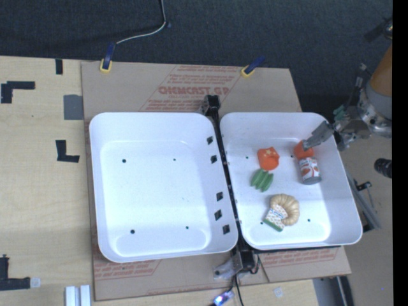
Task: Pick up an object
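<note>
Just below the fingertips of the gripper stands a small can with an orange-red top and a grey, labelled body, in the right bin. Its top sits right at the tips, seemingly touching them, while its long axis runs away from them toward the bin's near side. Whether the tips are spread or closed I cannot tell; they merge into one grey wedge, and nothing is seen held between them. The can looks the likeliest pick, being far nearer the tips than anything else, and a short drop along its axis would probably be needed to straddle it. Farther from the tips, toward the bin's middle, lies an orange pepper with a green pod just beside it. Farther still, near the bin's front, rests a tan pastry. Well beyond, the left bin lies apart from the arm.
</note>
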